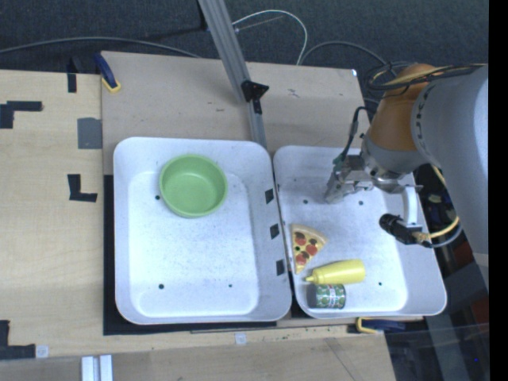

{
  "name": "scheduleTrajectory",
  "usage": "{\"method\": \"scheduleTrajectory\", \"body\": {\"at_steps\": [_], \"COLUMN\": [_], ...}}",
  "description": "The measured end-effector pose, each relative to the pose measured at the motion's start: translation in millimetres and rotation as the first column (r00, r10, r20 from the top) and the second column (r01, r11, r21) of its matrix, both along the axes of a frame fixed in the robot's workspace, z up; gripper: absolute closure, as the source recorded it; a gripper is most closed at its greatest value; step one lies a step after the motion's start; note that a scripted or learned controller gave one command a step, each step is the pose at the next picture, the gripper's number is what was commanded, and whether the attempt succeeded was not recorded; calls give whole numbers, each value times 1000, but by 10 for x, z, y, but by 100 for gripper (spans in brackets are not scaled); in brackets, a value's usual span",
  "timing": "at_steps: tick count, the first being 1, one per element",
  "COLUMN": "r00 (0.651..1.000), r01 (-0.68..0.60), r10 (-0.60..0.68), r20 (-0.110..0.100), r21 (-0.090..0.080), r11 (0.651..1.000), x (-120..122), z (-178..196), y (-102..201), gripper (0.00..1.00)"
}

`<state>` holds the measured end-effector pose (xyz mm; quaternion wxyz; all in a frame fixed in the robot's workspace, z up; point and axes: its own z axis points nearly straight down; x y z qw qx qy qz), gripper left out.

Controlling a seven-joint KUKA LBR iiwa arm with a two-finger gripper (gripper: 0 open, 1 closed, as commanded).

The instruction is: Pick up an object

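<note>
- A pale wooden bench under dark carpet carries two white bins; the right bin (421, 292) is our landmark.
- Inside it, the gripper (337, 190) hovers near the far wall, over bare floor; whether its fingers are spread or pressed together, I can't tell.
- Toward the bin's near wall lie a pizza slice (305, 247), a yellow bottle (337, 273) and, touching the bottle, a small green can (327, 296).
- The bottle looks light, smooth and likely slippery, lying on its side; I'd pinch across its middle.
- Left of the landmark, the other bin holds a green bowl (193, 186).
</note>
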<state>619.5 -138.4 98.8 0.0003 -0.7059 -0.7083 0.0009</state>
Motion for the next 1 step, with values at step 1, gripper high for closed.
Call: {"method": "scheduleTrajectory", "body": {"at_steps": [1], "r00": [1000], "r01": [3], "r10": [-3], "r20": [6], "r21": [-1], "r11": [1000], "x": [-16], "z": [615], "y": [-55], "gripper": [100]}}
